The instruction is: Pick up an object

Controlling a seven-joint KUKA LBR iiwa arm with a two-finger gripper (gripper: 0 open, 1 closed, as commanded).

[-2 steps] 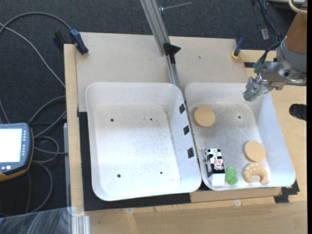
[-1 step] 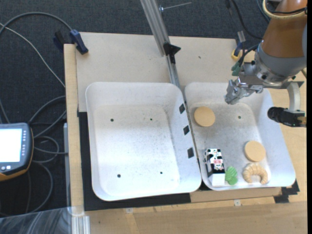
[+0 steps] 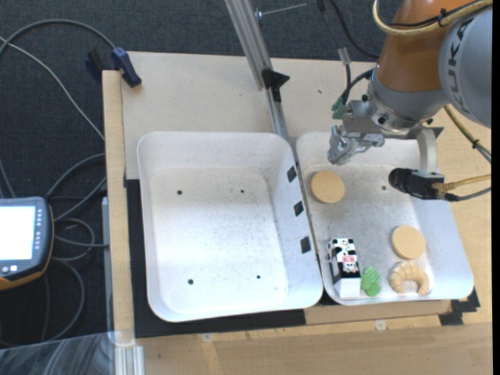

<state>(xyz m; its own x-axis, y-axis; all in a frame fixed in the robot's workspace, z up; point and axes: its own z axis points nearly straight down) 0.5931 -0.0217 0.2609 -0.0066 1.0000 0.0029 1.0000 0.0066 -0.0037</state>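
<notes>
My gripper (image 3: 341, 153) hangs over the far left part of the right bin (image 3: 453, 241), just above and slightly right of a round tan cookie-like disc (image 3: 327, 187). Nothing shows between its fingers. A second tan disc (image 3: 408, 242) lies near the bin's right side, with a croissant (image 3: 410, 277) in front of it. A small black-and-white cow-patterned box (image 3: 344, 258) and a green toy (image 3: 369, 281) rest at the bin's front left corner.
The left bin (image 3: 156, 170) sits beside the right one, split by a shared ridge with black clips. A metal pole (image 3: 250, 41) slants up behind the bins. A black camera-like part (image 3: 414, 182) on the wrist reaches over the right bin.
</notes>
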